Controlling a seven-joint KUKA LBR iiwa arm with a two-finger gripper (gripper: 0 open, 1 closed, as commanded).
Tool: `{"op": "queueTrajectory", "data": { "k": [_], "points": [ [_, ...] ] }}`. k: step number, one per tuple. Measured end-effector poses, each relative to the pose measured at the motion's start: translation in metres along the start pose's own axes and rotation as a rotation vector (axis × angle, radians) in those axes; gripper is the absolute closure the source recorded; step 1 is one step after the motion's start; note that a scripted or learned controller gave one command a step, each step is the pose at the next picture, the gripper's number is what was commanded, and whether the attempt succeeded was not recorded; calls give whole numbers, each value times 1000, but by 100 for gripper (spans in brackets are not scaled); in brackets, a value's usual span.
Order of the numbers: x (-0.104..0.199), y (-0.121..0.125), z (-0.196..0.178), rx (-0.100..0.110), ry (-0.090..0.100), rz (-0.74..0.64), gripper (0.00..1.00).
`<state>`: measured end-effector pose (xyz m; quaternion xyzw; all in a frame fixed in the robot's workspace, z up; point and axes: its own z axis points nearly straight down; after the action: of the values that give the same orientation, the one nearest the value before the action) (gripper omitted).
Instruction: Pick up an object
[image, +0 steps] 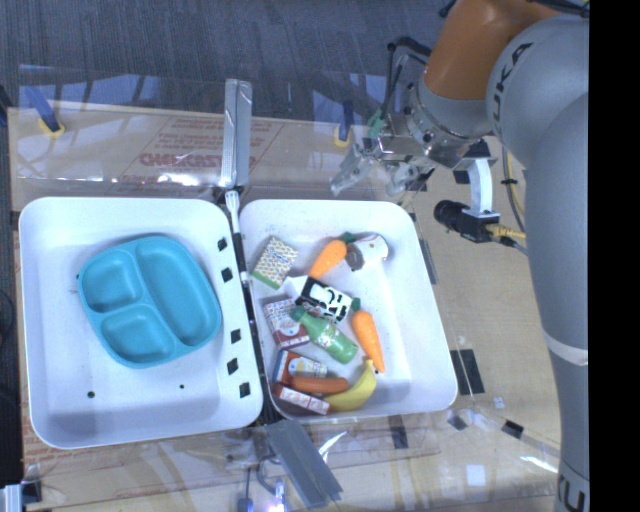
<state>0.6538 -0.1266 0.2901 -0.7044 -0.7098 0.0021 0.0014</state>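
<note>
The right bin (425, 300) holds a heap of small items: an orange carrot (326, 257), a second carrot (369, 338), a green bottle (329, 336), a banana (356, 391), a black-and-white box (327, 298), a checked packet (274, 262) and a white cup-like piece (370, 248). My gripper (376, 176) hangs over the far rim of that bin, above and behind the heap. Its pale fingers (350, 176) stand spread apart, open, with nothing between them.
The left bin (60, 400) carries a blue divided plate (148, 300). An upright metal post (237, 135) rises behind the wall shared by the two bins. The grey arm (545, 150) fills the right side of the bench.
</note>
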Motion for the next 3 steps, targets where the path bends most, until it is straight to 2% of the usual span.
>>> {"op": "queueTrajectory", "data": {
  "k": [1, 2, 3],
  "points": [
    [-33, 3, 175, 2, 1, 33, 0],
    [-32, -35, 199, -1, 1, -112, 0],
    [-32, -36, 190, 2, 1, -116, 100]
  ]
}}
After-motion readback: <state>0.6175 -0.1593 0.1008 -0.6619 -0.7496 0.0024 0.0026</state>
